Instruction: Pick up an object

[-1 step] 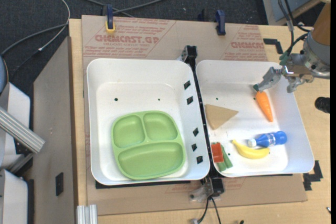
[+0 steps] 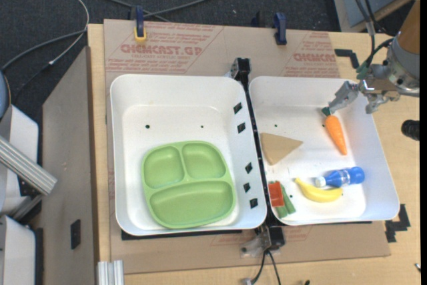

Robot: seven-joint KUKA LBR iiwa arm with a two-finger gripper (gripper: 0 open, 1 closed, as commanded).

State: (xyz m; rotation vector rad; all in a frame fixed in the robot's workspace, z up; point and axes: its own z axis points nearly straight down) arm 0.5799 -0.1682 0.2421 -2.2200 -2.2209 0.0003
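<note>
We see the tool with its fingers spread and holding nothing, poised over the far part of the right white bin, just beside the green top of the small orange plastic carrot. The risk as we judge it — closing there could pinch only the tapered end and let the carrot roll or squirt toward the bin wall.

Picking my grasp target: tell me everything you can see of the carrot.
The carrot is orange, smooth and plastic-looking, with a small green stub at its upper end near the tool. It lies flat in the right bin, tapering toward the lower right, apart from the blue bottle below it.
</note>
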